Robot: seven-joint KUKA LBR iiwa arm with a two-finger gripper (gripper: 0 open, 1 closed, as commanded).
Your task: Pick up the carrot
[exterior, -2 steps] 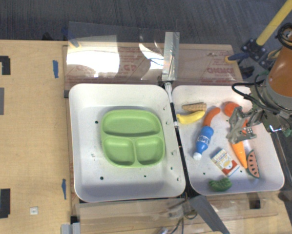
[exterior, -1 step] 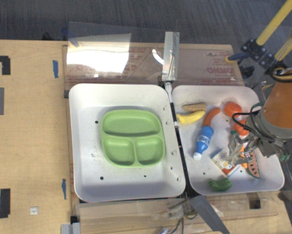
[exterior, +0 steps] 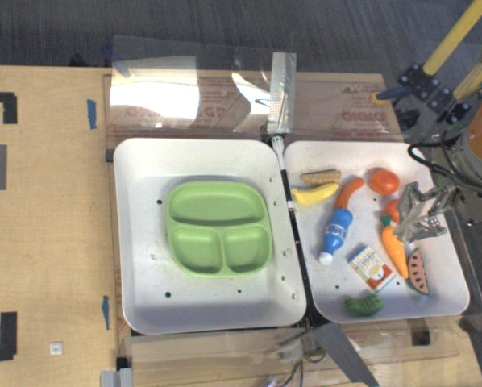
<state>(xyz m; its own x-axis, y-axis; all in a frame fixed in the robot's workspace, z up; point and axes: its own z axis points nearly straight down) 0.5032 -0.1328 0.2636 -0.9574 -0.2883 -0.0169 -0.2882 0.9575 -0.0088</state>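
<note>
Okay, I've got the gripper (exterior: pixel 414 216) low over the right bin (exterior: pixel 454 301), near its right edge, and the carrot (exterior: pixel 394 251) lies on the bin floor just beneath and beside it, pointing toward the near edge. I can't tell from up here whether the claw is spread or closed; the metal fingers blur together. I see nothing lifted, so I judge the pick not yet done: the grasp and the raise are both left.

It's crowded there. A watermelon slice (exterior: pixel 419 271) sits right beside the carrot toward the right edge, a small carton (exterior: pixel 370 267) on its other side, a tomato (exterior: pixel 384 181) toward the far edge. Further left lie a blue bottle (exterior: pixel 335 232), a banana (exterior: pixel 314 194) and broccoli (exterior: pixel 363 304) at the near edge. I worry the slice gets pinched along. The left bin (exterior: pixel 136 240) carries a green divided plate (exterior: pixel 219 226), well apart from all this.
</note>
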